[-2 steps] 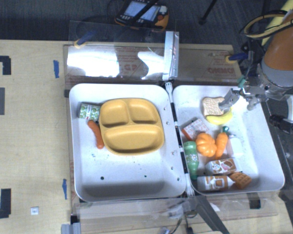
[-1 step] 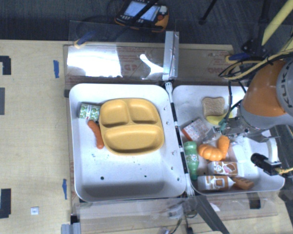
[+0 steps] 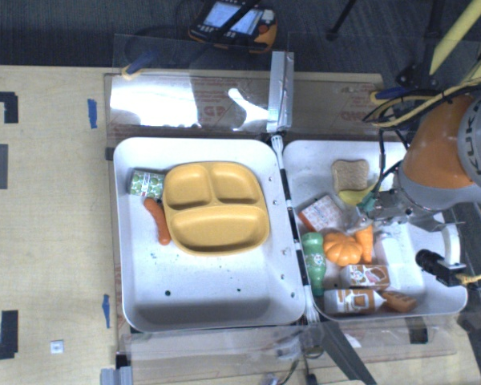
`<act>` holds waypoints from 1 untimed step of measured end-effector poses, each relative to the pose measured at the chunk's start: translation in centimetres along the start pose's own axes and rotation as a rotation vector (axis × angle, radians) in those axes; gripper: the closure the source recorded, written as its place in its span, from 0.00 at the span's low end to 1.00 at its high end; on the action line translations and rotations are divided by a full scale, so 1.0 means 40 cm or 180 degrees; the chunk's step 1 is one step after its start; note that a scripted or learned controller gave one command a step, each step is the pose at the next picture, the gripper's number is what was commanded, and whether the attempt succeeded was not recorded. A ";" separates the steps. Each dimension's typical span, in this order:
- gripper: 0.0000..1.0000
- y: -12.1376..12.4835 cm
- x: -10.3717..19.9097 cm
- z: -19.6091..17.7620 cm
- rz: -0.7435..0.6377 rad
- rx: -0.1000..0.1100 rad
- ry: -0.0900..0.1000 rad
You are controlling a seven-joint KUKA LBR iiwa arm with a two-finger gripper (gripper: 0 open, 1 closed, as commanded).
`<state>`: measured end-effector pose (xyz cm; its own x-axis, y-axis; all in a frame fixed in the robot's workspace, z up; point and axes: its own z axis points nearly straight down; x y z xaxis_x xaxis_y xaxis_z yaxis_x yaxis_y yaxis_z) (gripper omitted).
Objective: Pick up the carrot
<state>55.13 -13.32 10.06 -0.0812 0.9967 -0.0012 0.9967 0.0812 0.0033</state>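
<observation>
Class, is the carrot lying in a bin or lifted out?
Lying in the left bin: the carrot rests on its floor beside the yellow tray.

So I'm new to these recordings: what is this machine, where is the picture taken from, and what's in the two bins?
One camera, fixed above the bench, looks down at a slant. The grey and orange shape at the right is a robot arm reaching in over the right bin. Its grasping end sits low among the clutter there, too hidden to tell whether it holds anything. The left bin has a yellow divided plate, a small green-patterned can and, along the plate's left edge, the carrot it is meant to pick up. The carrot lies untouched. The right bin holds toy food: a slice of bread, a small pumpkin, a green bottle and some packets.
</observation>
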 end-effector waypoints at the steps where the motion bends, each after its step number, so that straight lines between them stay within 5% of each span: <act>1: 1.00 0.071 0.138 -0.210 -0.0085 0.0009 0.0003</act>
<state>57.50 -7.57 18.46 -0.1076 0.9942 -0.0003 0.9942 0.1076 0.0006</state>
